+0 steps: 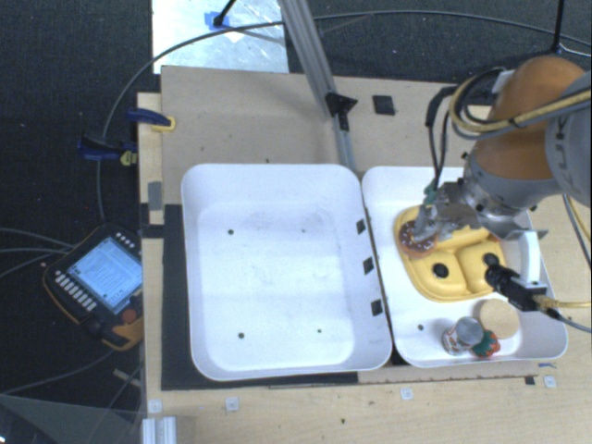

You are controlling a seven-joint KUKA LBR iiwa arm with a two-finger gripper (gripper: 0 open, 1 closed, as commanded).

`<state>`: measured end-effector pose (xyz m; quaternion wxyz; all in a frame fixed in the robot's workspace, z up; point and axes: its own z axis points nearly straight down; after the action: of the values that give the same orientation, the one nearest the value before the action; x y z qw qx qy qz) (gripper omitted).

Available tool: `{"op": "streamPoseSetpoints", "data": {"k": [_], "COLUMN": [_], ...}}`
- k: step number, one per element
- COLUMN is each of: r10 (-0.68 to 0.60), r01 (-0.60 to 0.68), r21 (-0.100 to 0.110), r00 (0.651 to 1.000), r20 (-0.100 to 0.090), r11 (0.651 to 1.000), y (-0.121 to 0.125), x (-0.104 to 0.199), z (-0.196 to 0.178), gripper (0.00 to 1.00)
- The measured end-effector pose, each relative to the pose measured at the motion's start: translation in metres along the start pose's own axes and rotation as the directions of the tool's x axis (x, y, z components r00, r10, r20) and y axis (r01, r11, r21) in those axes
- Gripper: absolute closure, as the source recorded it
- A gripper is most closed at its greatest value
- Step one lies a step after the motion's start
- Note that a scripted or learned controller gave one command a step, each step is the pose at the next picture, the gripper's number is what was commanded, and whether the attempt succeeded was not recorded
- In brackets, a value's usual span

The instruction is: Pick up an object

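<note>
My gripper reaches down into the right bin, its tip over the left end of a yellow plastic object with dark holes. A round brown and pink piece lies right under the tip. Whether anything sits between the fingers is hidden by the wrist. Near the bin's front edge rest a small multicoloured toy and a round tan disc.
The left bin stands beside the right one, with black clips along the shared wall. A grey pole slants in over the bench's back. A teach pendant lies on the floor to the left. Cables hang by the arm.
</note>
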<state>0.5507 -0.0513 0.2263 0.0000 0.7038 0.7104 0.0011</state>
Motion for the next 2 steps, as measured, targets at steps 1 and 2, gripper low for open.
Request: {"op": "streamPoseSetpoints", "data": {"k": [1, 2], "r10": [-0.001, -0.001], "r01": [0.001, 0.001], "r21": [0.001, -0.001], "r00": [1.0, 1.0], "r20": [-0.001, 0.0], "r11": [1.0, 1.0], "y": [0.003, 0.018], "x": [0.048, 0.102], "z": [0.007, 0.014], "gripper": [1.0, 1.0]}}
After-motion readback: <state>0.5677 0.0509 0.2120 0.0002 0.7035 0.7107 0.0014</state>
